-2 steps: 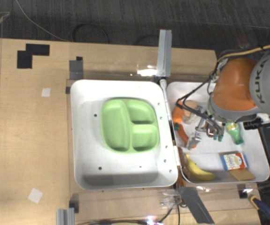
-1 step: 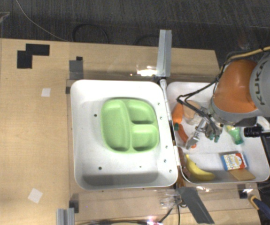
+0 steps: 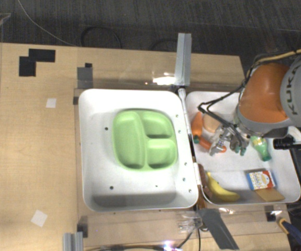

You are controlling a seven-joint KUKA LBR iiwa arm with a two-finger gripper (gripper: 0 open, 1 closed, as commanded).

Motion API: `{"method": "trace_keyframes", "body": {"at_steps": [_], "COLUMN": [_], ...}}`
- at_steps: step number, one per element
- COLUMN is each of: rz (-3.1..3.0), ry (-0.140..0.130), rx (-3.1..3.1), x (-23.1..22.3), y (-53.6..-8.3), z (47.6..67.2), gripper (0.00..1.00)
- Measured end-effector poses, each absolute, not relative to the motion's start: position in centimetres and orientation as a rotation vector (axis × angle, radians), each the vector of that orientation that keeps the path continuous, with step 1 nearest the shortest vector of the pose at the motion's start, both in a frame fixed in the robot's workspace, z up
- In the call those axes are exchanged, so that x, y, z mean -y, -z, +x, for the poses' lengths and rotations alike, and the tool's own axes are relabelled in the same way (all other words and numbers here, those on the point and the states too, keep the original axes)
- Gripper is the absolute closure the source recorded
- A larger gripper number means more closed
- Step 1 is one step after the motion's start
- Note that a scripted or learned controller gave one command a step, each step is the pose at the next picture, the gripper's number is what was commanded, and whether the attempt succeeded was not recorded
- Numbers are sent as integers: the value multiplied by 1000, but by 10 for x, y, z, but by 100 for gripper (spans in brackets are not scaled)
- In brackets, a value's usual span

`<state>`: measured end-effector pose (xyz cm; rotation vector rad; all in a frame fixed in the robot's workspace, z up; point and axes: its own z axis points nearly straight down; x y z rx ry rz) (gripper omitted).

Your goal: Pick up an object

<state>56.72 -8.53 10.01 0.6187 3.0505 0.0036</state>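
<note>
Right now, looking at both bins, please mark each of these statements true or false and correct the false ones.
1. The green divided tray lies in the left bin. True.
2. The banana lies in the left bin. False: it lies in the right bin, near its front edge.
3. The hand is over the right bin. True.
4. The small blue-and-white box rests on the green tray. False: it lies in the right bin.
</note>
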Motion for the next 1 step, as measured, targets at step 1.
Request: {"method": "trace_keyframes", "body": {"at_steps": [1], "rz": [618], "ry": [-4], "rx": [-3051], "x": [85], "y": [-100], "z": [567], "gripper": [0]}}
